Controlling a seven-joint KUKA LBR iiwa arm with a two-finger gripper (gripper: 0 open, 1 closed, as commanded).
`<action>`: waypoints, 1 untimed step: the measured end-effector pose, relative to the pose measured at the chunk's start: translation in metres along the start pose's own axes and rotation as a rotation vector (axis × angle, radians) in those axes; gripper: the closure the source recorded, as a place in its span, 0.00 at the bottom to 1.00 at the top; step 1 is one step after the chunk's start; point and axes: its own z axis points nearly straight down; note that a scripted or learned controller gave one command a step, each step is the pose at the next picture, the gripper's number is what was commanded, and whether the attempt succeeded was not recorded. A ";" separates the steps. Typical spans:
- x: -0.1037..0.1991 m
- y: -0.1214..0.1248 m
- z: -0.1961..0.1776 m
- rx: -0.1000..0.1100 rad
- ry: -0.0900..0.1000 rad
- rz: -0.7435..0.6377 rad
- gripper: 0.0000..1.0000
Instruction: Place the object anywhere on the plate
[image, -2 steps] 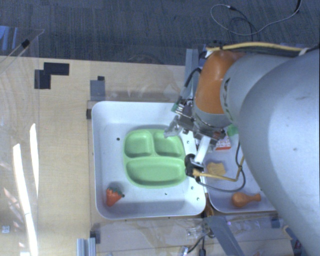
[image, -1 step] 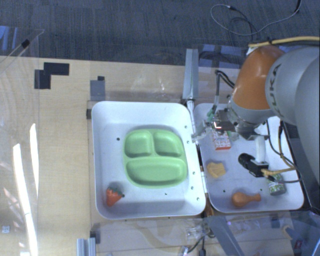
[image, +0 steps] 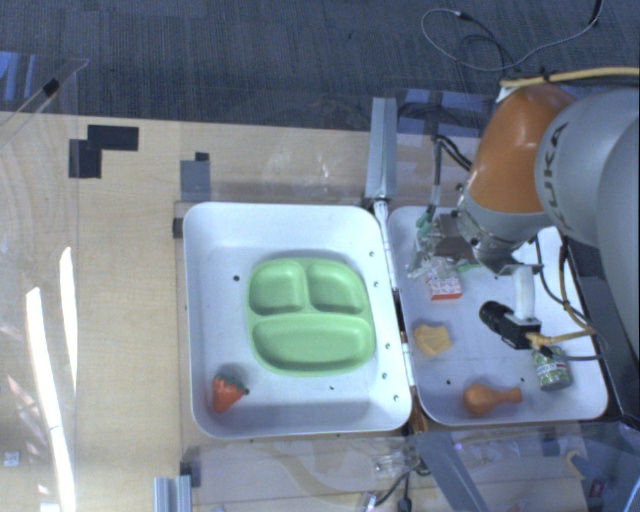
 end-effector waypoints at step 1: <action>0.102 0.028 0.011 0.004 0.002 -0.064 1.00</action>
